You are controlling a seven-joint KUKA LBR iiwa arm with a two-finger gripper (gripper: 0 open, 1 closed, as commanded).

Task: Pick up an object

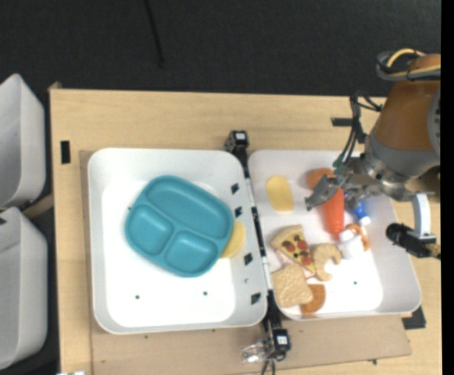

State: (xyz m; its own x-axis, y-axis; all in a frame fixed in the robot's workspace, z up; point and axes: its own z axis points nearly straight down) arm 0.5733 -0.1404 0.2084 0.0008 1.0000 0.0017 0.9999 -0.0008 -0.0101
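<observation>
My gripper (326, 191) hangs over the upper middle of the right bin (391, 283). It sits just above the top end of an orange carrot (334, 216), with an orange-brown piece (317, 177) right behind it. I cannot tell if it touches either one. To its left lies a yellow oblong piece (280, 193). Lower down are a pizza slice (291, 244), a slice of bread (293, 284), a tan cookie-like piece (325, 254) and an orange round piece (316, 298). A small white, blue and red item (355, 234) lies right of the carrot.
The left bin (109, 287) holds a blue divided plate (180, 225), with a yellow disc (235, 241) peeking out under its right edge. The bins' shared rim (250, 233) carries black clips. The arm's grey and orange body (402, 131) covers the right bin's far corner.
</observation>
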